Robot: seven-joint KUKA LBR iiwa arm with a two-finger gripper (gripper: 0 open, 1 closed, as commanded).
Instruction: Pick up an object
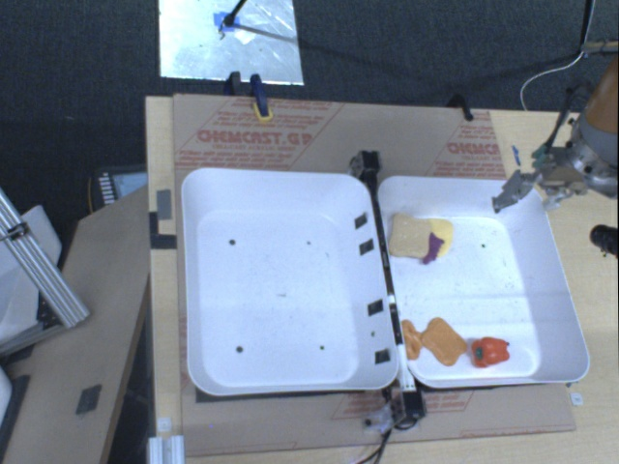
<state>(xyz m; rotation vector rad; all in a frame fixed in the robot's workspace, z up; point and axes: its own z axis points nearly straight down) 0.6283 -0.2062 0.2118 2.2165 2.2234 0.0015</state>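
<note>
reach not yet begun

dark carpet round a tan bench (116, 288) w/ two white bins. gripper (530, 187) hangs over right bin (542, 288) far corner, slightly parted, holding nothing. red pepper (490, 352) sits near front wall – approach straight down, centred, clear of orange piece (443, 340).

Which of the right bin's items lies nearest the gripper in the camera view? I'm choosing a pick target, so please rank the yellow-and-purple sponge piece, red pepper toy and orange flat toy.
From the gripper, at the right bin's far right corner:
1. Yellow-and-purple sponge piece, upper left of that bin.
2. Red pepper toy, along the near edge.
3. Orange flat toy, left of the pepper.
</note>
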